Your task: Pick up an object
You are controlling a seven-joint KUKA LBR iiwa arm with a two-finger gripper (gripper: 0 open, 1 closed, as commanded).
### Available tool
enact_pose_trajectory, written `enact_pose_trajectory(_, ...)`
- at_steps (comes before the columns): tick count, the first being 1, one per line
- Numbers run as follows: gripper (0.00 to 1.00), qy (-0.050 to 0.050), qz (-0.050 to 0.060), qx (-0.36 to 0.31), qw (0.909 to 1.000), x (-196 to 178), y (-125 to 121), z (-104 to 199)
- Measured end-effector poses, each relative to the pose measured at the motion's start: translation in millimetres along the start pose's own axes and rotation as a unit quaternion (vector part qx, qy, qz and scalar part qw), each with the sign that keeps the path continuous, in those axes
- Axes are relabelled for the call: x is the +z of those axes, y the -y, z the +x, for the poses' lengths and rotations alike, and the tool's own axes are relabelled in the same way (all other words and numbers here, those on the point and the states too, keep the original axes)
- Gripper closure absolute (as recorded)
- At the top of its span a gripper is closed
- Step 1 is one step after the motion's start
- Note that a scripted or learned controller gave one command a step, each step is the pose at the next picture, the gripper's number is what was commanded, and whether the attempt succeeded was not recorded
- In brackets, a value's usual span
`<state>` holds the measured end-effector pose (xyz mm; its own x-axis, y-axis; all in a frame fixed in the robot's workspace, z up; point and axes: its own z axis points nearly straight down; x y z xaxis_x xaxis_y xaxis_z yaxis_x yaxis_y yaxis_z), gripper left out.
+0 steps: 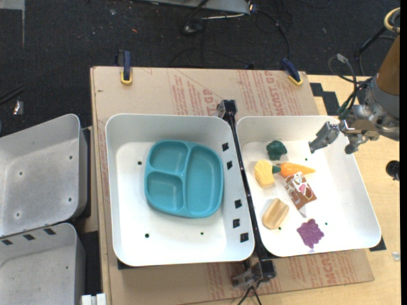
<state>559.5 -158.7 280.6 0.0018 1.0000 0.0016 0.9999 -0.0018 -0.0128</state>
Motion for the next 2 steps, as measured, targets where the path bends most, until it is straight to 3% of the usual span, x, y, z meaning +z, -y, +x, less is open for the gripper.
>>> enact_pose_trajectory(1,0.0,0.001,-0.006,-0.002,1.0,-7,-2,1)
enact_pose_trajectory(2,0.0,0.001,-0.006,-0.001,1.0,46,-13,2)
